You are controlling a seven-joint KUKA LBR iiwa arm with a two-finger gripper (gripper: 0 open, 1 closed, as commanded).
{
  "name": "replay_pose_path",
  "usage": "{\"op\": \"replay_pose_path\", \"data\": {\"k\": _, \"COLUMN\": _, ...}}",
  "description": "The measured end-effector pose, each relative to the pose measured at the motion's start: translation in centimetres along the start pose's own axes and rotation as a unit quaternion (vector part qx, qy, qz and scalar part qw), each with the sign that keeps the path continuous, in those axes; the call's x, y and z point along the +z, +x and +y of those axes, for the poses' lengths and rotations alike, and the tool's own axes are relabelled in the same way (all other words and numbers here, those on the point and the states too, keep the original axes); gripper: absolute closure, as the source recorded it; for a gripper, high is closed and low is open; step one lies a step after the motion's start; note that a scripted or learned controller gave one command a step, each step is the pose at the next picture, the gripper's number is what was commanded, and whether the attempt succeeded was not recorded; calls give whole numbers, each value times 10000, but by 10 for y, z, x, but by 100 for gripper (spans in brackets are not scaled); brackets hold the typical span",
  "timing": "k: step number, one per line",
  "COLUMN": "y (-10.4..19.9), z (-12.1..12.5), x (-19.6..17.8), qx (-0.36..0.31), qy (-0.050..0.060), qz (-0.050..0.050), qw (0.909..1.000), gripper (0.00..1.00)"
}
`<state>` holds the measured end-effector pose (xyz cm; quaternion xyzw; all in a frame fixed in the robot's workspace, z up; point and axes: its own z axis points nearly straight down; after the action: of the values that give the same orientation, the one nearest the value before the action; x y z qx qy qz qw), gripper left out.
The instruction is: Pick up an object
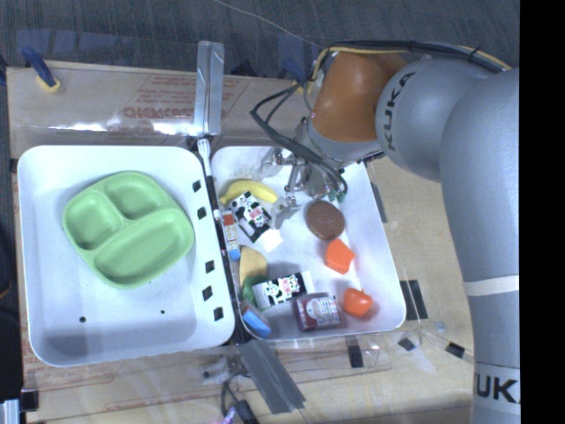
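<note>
My gripper hangs over the upper middle of the right bin, its metal fingers pointing down with nothing seen between them. Just left of it lie a yellow banana and a black-and-white cow-patterned carton. A brown round object sits right below the gripper. Further down are an orange block, a red-orange ball, a dark red can, a second cow-patterned carton, a yellow wedge and a blue piece.
The left bin holds a green divided plate. A metal divider bar runs between the bins. The grey arm with its orange band covers the right bin's upper right corner. Cables loop above the wrist.
</note>
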<state>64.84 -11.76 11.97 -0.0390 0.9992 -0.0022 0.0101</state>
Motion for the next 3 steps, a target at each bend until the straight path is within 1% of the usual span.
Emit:
{"op": "replay_pose_path", "data": {"k": 1, "y": -13, "z": 20, "x": 11, "qx": 471, "qy": 24, "qz": -13, "qw": 9989, "gripper": 0}}
{"op": "replay_pose_path", "data": {"k": 2, "y": 34, "z": -59, "x": -10, "qx": -387, "qy": -12, "qz": 78, "qw": 9992, "gripper": 0}}
{"op": "replay_pose_path", "data": {"k": 3, "y": 15, "z": -26, "x": 28, "qx": -809, "qy": -46, "qz": 111, "qw": 9967, "gripper": 0}}
